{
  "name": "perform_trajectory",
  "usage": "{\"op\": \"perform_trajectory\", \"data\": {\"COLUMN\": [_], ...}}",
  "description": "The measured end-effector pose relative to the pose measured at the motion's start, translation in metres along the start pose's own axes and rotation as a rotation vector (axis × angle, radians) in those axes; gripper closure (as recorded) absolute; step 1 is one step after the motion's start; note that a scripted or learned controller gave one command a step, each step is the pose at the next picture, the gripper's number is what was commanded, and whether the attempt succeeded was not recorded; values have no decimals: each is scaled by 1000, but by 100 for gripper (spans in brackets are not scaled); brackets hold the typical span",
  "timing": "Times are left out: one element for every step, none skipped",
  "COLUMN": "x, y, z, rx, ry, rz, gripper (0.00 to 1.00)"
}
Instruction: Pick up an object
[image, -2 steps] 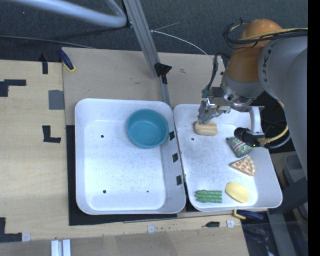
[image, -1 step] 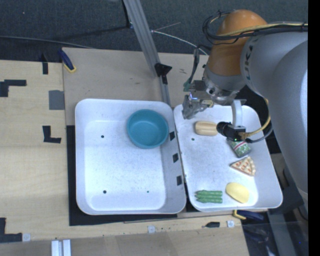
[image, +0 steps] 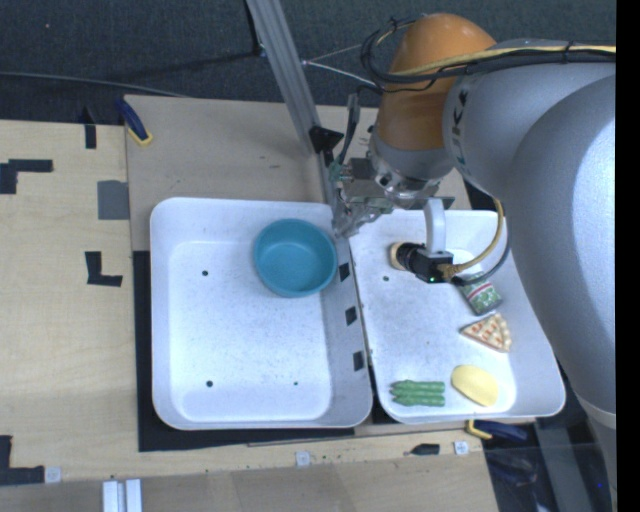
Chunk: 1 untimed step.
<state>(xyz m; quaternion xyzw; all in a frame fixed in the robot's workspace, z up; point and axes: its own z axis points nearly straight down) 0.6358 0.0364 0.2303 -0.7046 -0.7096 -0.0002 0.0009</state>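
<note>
Carefully, with my gripper (image: 345, 222) beside the bowl (image: 294, 257), grip unreadable from here, I should straddle the bowl's near rim squarely before closing.

Arm reaching in from the right

Grey arm (image: 540, 150) bends downward, orange band above the wrist; gripper (image: 345, 215) hangs low, its tips too blurred to judge.

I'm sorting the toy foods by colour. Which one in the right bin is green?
The bundle of green beans, lying at the right bin's front edge. The lemon-like piece beside it is yellow; the pizza slice is orange.
</note>
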Motion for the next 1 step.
{"op": "perform_trajectory", "data": {"x": [51], "y": [7], "z": [10], "rx": [1], "ry": [-1], "rz": [1], "gripper": [100]}}
